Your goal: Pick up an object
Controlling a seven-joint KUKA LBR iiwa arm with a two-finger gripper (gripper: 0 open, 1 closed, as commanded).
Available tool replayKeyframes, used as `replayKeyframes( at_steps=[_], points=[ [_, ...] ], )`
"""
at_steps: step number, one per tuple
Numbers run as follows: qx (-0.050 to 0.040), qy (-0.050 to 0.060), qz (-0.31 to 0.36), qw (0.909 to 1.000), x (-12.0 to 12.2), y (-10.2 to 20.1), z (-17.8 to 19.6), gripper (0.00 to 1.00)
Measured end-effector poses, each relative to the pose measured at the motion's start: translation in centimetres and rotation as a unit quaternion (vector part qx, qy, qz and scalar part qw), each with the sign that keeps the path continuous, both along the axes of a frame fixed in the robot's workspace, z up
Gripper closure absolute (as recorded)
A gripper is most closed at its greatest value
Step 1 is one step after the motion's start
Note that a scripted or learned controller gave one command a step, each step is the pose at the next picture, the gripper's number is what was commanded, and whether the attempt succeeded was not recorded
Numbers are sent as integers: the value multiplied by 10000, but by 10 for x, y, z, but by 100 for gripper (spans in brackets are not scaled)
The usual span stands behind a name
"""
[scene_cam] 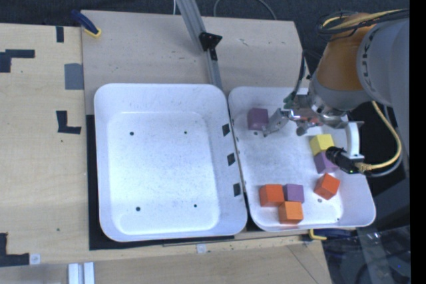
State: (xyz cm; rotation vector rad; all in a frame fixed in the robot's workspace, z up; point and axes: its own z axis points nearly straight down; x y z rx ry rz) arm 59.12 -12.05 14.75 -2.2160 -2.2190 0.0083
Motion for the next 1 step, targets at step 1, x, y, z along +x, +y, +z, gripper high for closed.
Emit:
replayKeyframes(
  at_steps=[1],
  points=[
    [0, -3, 3, 10000, -2, 1, -55, 0]
  ],
)
